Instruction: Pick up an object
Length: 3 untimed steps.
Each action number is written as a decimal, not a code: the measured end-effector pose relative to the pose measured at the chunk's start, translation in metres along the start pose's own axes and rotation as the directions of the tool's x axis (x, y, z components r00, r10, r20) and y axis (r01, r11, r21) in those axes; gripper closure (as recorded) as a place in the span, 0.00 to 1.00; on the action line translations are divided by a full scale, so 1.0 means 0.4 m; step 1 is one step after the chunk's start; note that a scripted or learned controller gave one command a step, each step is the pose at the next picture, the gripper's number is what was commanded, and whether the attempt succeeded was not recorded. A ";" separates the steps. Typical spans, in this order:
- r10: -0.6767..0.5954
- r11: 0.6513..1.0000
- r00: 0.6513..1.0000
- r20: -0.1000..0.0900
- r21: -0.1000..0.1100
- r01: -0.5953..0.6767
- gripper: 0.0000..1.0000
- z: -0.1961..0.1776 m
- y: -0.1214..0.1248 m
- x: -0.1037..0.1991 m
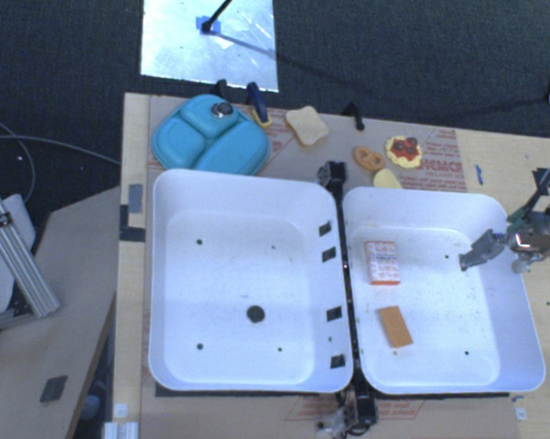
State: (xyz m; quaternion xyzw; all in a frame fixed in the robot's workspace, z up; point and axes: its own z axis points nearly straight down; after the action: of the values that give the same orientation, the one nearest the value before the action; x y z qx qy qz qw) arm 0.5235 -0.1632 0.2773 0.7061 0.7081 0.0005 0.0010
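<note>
1. Hovering at the right edge of the right bin [522,316], near its far right corner: gripper [471,257], reaching inward from the right. Finger spacing too small and blurred to judge; open or closed cannot be told. Nothing visible between the fingertips.
2. Lying nearest, left of the gripper toward the bin's left edge: small white-and-red carton [382,263], flat on the floor. Probably light, stiff cardboard, slightly crushable. Best taken across the two long sides, with moderate force.
3. Lying farther on, toward the near edge: orange block [395,326], flat and turned at a slant. Probably light, possibly soft like foam or toy food. Best taken across the narrow width, jaws aligned with the slant.
4. Resting apart in the left bin [178,198]: small dark disc [255,314], low and hard to grip.
</note>
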 end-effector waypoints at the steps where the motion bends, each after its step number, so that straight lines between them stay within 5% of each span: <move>1: -0.005 1.000 1.000 -0.007 0.016 0.006 0.00 0.416 -0.040 0.153; 2: 0.003 1.000 1.000 0.005 -0.009 -0.002 0.00 0.478 -0.059 0.186; 3: 0.005 1.000 1.000 0.007 -0.015 -0.005 1.00 0.445 -0.053 0.181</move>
State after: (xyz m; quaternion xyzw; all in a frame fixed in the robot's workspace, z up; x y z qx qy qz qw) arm 0.5026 -0.0908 0.0993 0.7079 0.7062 0.0036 0.0088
